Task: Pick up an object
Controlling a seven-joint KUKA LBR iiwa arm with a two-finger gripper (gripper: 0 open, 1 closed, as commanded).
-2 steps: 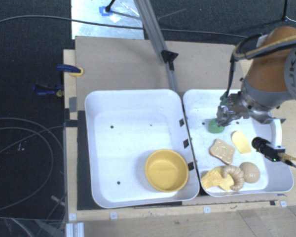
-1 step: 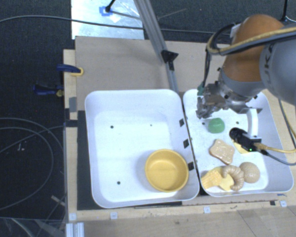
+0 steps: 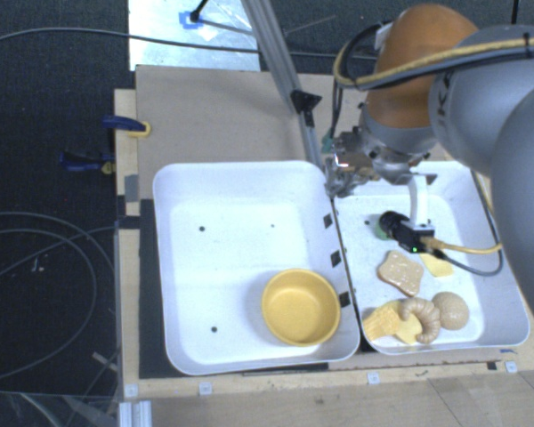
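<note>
While fingers [image 3: 342, 174] hover at far corner of right bin [image 3: 374, 205] — opening unclear, toast slice [image 3: 400, 273] lies well apart

A yellow-tipped clamp [image 3: 129, 126] and a blue clamp [image 3: 82, 160] are sitting at the left edge of the desk [image 3: 214, 118]. Grey cables [image 3: 53, 219] are looping over the dark floor [image 3: 44, 78] (carpet, it seems), while a metal pole [image 3: 271, 52] is slanting over the desk.

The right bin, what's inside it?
What look like toy foods at its near end: a toast slice, a yellow wedge, a tan ball, a curled pastry. The arm hides part of its far end.
</note>
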